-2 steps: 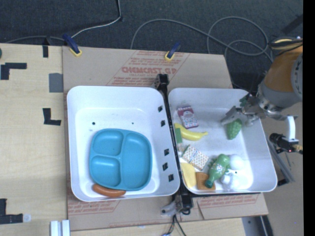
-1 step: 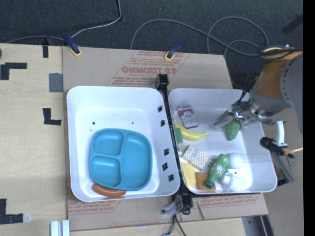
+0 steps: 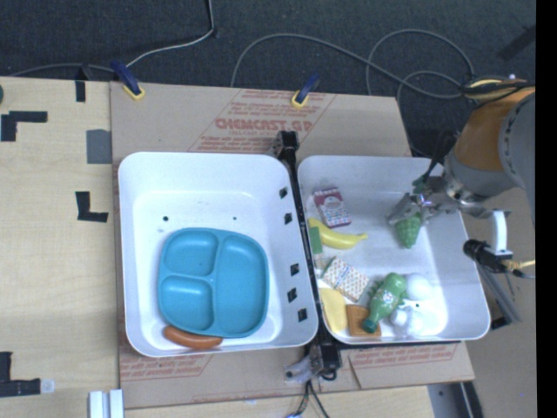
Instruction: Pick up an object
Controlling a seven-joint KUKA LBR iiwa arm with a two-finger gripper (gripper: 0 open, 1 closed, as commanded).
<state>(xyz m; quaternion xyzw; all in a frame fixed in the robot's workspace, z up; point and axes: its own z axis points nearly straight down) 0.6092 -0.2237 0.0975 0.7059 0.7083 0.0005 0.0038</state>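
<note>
The gripper [image 3: 416, 205] was down in the right bin [image 3: 452, 320], near its far right side, and a small green object [image 3: 406, 230] sat right at its tip. Whether that object was truly pinched or just lying beneath, the view could not settle. The grey arm [image 3: 500, 151] with its orange band [image 3: 486, 138] came in over the bin's right rim.

Out from there, a banana [image 3: 339, 237] lay to the left, with a small red-and-white packet [image 3: 332, 205] just beyond it. Toward the near edge a checkered packet [image 3: 346, 277] rested beside a green bottle [image 3: 383, 300], which lay tilted, touching a white lump [image 3: 416, 301] in the near right corner. A yellow piece [image 3: 333, 305] and an orange piece [image 3: 359, 319] sat against the near left of that bin.

Across the black divider [image 3: 296, 233], the left bin [image 3: 174, 181] held a blue sectioned plate [image 3: 213, 281], and an orange sausage [image 3: 191, 338] lay just at its near edge.

Both bins stood on a brown cardboard sheet [image 3: 252, 120] printed in red, clipped at its far edge by two yellow-and-blue clamps [image 3: 129, 81]. Under that, the pale wooden desk [image 3: 43, 259] carried black tape marks [image 3: 87, 207]. Beyond lay dark carpet [image 3: 348, 7], crossed by loose cables [image 3: 409, 42].
</note>
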